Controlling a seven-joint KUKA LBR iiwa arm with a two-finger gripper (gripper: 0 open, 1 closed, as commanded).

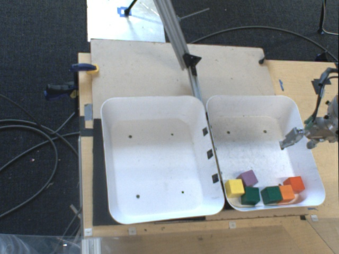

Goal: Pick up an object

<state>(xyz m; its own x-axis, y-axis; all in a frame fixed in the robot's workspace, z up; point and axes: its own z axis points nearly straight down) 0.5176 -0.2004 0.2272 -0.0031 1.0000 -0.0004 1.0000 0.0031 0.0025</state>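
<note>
Several small blocks lie bunched in the near corner of the right bin (254, 115): a yellow block (234, 187), a purple block (248, 178), two green blocks (251, 196) (271, 194), an orange block (286, 193) and a red block (295, 183). My gripper (291, 138) reaches in from the right edge of the view, over the right rim of that bin. It hangs above and behind the blocks, well apart from them. Nothing is seen in its grasp.
The left bin (153, 157) stands beside the right one, and the two share a middle rim. A slanted metal pole (175, 30) crosses the bench behind the bins. Clamps (79, 67) and cables lie off the bench's left side.
</note>
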